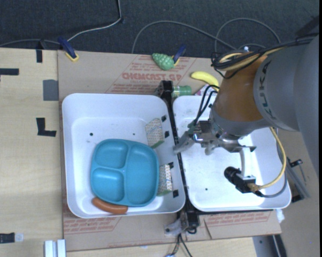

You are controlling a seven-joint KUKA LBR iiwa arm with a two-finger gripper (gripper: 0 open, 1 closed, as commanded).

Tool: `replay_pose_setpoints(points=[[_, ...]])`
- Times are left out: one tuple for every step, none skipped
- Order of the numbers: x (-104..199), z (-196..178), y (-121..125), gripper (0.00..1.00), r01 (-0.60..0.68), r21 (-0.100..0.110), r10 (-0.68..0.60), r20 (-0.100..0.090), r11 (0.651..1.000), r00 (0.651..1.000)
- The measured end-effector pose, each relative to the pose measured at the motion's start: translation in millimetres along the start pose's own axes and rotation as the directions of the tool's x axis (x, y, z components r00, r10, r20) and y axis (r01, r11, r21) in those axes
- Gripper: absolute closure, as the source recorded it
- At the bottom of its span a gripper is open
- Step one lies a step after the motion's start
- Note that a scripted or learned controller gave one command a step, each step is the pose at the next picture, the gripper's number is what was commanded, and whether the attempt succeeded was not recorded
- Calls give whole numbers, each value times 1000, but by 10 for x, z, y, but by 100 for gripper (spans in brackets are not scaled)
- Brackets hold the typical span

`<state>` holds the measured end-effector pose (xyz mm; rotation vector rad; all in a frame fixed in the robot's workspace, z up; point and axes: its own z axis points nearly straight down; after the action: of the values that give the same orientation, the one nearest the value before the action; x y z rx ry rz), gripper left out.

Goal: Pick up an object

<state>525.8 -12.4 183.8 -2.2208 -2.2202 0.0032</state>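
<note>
In the left bin [75,143] lies a blue divided plate [123,171], with an orange sausage [110,206] against its front edge. A small patterned packet [154,130] lies just behind the plate, and another [165,176] is at its right side. My gripper [183,142] hangs low at the left side of the right bin [220,197], close to the divider between the bins. The grey and orange wrist above hides most of it. I see nothing held in it.
Behind the bins, on the cardboard, lie a yellow banana [205,78] and a green knobbly toy [163,60]. A green piece [182,91] sits at the back of the divider. A black cable fitting [238,178] hangs over the right bin.
</note>
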Motion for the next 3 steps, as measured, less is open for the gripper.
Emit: replay_pose_setpoints(points=[[-494, -2, 329, 0, 0, -1, 0, 1, 1000, 1000], [-1023, 320, 301, 0, -1, 1, 1, 1, 1000, 1000], [-1380, -122, 856, 0, 1, -3, -1, 2, 1000, 1000]])
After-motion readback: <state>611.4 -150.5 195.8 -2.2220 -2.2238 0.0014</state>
